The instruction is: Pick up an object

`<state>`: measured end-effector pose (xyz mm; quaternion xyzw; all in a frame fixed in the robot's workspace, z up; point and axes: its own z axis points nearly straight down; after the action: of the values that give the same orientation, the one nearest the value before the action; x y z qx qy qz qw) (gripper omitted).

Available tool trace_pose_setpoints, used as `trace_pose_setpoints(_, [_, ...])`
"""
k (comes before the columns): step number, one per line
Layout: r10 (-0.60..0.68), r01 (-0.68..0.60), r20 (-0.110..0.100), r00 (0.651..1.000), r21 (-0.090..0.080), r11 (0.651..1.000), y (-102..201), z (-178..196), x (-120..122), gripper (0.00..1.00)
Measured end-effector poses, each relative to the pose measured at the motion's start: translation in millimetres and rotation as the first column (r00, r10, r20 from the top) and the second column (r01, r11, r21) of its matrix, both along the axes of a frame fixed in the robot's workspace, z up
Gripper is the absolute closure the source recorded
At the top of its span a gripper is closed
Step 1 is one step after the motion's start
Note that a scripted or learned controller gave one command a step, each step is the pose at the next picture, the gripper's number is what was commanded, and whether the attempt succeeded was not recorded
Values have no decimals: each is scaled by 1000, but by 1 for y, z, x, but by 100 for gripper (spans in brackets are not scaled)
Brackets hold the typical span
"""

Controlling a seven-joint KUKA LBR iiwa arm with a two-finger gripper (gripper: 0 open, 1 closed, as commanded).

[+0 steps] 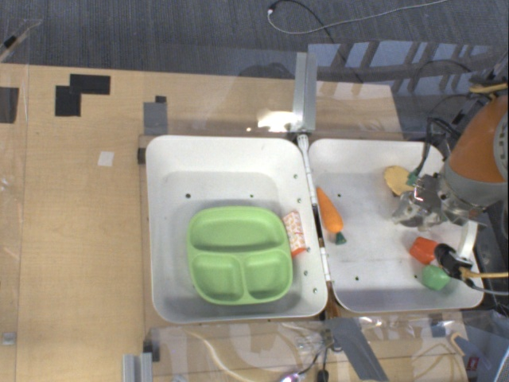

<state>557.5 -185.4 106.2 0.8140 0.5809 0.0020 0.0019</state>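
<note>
The camera looks down on a wooden surface [71,237] that carries two shallow white bins side by side; the left bin [171,181] holds a green divided plate [238,253] with three compartments, lying near the middle and toward the near side; a small red-and-white patterned packet [294,232] lies touching the plate's right edge, close to the wall between the bins.

The right bin [366,269] holds several small things; an orange carrot toy [330,212] with a green tip lies slantwise at its left side, just beside the dividing wall; a pale tan round piece [396,179] lies toward the far right; a red-orange piece [423,250] lies at the near right, and a green piece [435,278] sits just nearer than it, the two close together or touching.

The arm [481,157] reaches in from the right, grey with its orange band; the pincer [415,209] hangs over the right part of the right bin, between the tan piece on its far side and the red-orange piece on its near side; the tan piece is just beside it, the red-orange piece near; the carrot toy lies well apart to its left; whether the pincer is released or clenched, I cannot tell; nothing can be made out as grasped.
</note>
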Motion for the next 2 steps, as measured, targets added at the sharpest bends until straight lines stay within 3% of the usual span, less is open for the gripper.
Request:
trace_pose_setpoints(1, [-213,213,-1,977,0,977,39,89,68,100])
trace_pose_setpoints(2, [-225,225,0,974,0,974,7,160,113,100])
